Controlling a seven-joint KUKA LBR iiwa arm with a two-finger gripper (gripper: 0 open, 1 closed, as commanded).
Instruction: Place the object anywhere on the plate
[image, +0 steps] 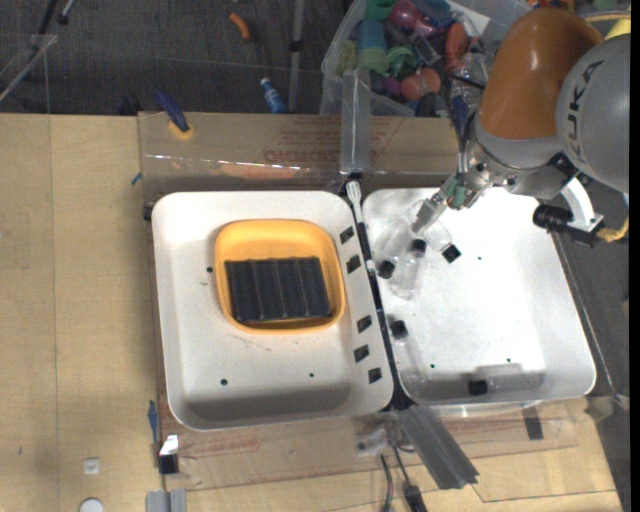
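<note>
Poised over the right bin (560, 330), the end effector (432, 215) hangs low — whether it is spread or pinching, I cannot tell. Far to its left the orange plate (225, 245) carries a dark ridged block (277, 289), seemingly the object, already delivered. Risk: a careless sweep leftward could knock it off.

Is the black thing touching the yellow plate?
Touching. The camera view shows the black ribbed object lying flat inside the plate, resting on its bottom.
</note>
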